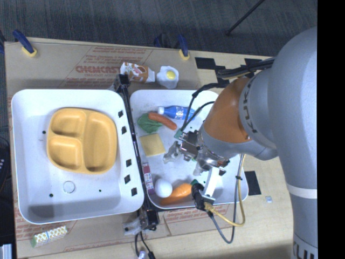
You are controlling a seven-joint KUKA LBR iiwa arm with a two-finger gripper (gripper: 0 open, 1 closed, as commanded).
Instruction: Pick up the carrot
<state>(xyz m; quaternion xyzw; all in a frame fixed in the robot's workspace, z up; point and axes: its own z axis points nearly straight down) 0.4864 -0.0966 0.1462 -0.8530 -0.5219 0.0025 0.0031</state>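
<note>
The left bin (pixel 21 144) holds 1 yellow divided plate (pixel 82 139), set toward its upper half. On the cardboard above the 2 bins stand a small carton (pixel 135 72) and, beside it, a white-and-yellow toy egg (pixel 168 76).

In the right bin (pixel 141 99) a green leafy piece (pixel 147 124) lies near the upper left. An orange-red sausage-like piece (pixel 163 121) rests across its right side. A blue bottle (pixel 179 112) lies just above that. Below them sits a pale yellow square slice (pixel 152 144). At the bin's lower edge a white egg (pixel 163 188) touches the blunt end of the carrot (pixel 179 192). The carrot lies on its side along the front wall, with its green tip pointing right.

The pincer (pixel 186 154) hangs over the middle of the right bin, above the bare floor. The carrot lies lower in the view than the pincer, close to it but clearly apart, with white bin floor between them. Nothing is seen gripped or touched by the pincer. Whether it is released or clenched cannot be told from this angle, as the metal head hides it. The grey arm (pixel 285 107) with its orange band (pixel 229 117) reaches in from the right.
</note>
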